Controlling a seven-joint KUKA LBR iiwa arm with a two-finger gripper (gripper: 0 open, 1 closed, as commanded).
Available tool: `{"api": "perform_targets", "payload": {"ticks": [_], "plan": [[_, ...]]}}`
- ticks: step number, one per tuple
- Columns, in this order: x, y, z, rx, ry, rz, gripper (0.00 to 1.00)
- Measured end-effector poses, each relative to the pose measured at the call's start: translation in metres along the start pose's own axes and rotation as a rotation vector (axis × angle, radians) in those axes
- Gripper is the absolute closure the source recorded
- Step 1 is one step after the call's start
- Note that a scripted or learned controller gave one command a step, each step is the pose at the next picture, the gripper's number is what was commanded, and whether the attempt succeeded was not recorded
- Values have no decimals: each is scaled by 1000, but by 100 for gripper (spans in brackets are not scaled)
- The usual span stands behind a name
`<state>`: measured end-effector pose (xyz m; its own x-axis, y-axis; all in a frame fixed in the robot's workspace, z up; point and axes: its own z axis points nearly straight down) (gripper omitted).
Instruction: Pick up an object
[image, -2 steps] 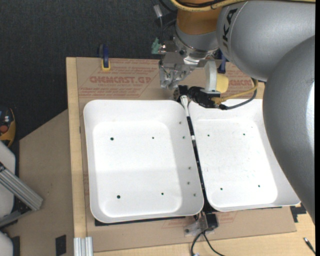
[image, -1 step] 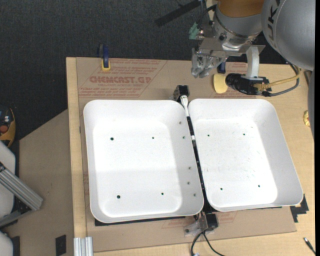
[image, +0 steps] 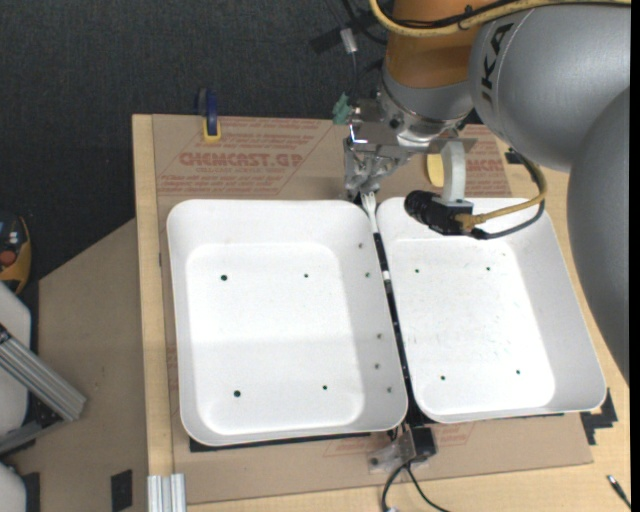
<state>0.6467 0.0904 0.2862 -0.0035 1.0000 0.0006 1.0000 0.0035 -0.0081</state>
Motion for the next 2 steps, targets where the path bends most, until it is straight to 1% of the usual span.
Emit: {"api": "perform_targets", "payload": {"ticks": [1, 2], "plan": [[-20, -17, -14, -5, -1, 6, 100], [103, -10, 2, -10, 5, -8, 100]]}}
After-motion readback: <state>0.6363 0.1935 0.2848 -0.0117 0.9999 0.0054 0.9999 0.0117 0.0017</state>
